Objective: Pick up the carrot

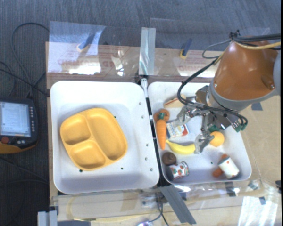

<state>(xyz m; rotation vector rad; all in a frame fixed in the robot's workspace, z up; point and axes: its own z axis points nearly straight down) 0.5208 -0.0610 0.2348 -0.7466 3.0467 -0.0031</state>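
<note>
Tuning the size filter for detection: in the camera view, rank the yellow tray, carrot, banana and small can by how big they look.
Largest to smallest:
1. Yellow tray, by far, in the left bin.
2. Carrot and banana: close in length, and the banana is partly covered, so I won't rank them.
3. Small can, smallest.

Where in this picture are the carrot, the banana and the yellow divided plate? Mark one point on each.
carrot (161, 132): camera view, middle of its orange body.
banana (181, 148): camera view, middle of its curved yellow length.
yellow divided plate (109, 134): camera view, floor of its largest compartment.
</note>
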